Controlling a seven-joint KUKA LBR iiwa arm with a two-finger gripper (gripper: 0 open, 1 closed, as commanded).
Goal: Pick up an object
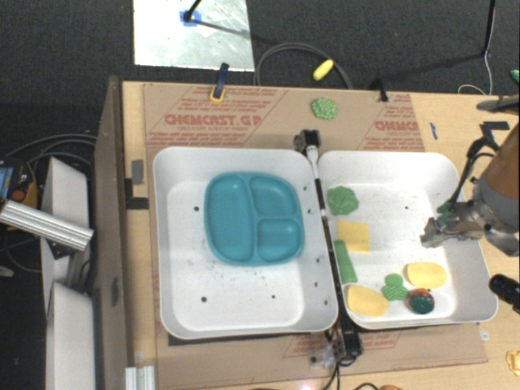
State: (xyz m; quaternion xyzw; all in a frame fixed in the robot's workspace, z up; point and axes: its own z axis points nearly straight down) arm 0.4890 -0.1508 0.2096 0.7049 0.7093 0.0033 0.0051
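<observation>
Hand [432,232] near right bin [382,167] right wall, grip state unreadable (blurred). Nearest target: yellow oval piece [426,275] by front-right corner; looks light, smooth, likely slippery. Grip across narrow width.

The arm [500,193] is cut by the right edge.

Dark carpet floor [57,55]; cardboard-topped bench [244,116]

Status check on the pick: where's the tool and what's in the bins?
Tool low over right bin, east side, nothing seen held. Toy foods clustered left and front: yellow block, green leaf. Teal divided plate in left bin.
</observation>
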